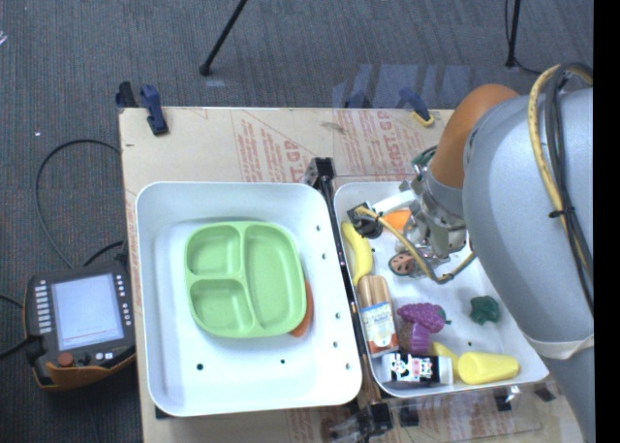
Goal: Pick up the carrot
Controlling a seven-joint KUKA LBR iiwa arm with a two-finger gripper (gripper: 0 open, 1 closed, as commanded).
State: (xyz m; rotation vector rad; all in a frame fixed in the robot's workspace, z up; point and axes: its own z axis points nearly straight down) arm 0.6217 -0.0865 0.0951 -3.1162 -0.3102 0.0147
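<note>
**Item:** carrot (397,220). Small, orange, partly hidden. Lies in the upper left of the right bin (462,336), just beside the gripper (431,240) and above the banana (356,250).

**Gripper:** low over the right bin, next to the carrot. Whether spread or closed: cannot tell. No carrot seen in its grasp.

**Neighbours:** round brown piece (402,262), purple grapes (420,318), broccoli (484,310). Green divided plate (242,276) in the left bin (160,334).

**Handling, as judged:** likely at the approach stage.
- Centre over the orange body, clear of the banana and the brown piece.
- Set the grasp across the narrow width.
- Descend straight and close only once both sides are flanked.
- Lift vertically, away from the bin wall.
</note>
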